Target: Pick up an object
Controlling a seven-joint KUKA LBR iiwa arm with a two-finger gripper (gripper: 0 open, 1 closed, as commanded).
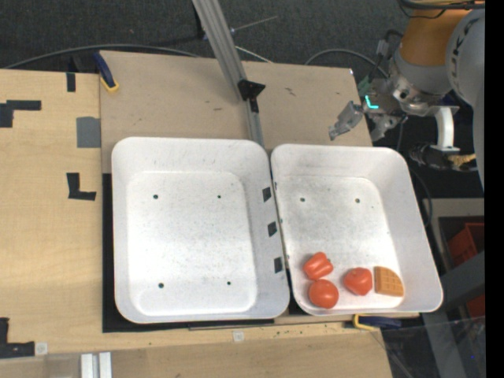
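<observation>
1. Four small items lie in the right bin [409, 211], all gathered along its near edge toward the near right corner.
2. A red pepper-shaped piece [317, 265] lies farthest from that near edge of the four, with a round red tomato-like piece [323, 294] just beside it, closer to the rim.
3. Another red piece [357, 280] lies to their right, touching or nearly touching a tan waffle-like square [387, 281] that lies closest to the near right corner.
4. The left bin [189, 227] lies alongside, its right rim meeting the other bin's left rim.
5. The gripper [356, 123] hangs above the bench beyond the right bin's far edge, near its far right corner, well apart from the four items.
6. Its fingers grasp nothing; whether they are spread or closed cannot be told from this angle.
</observation>
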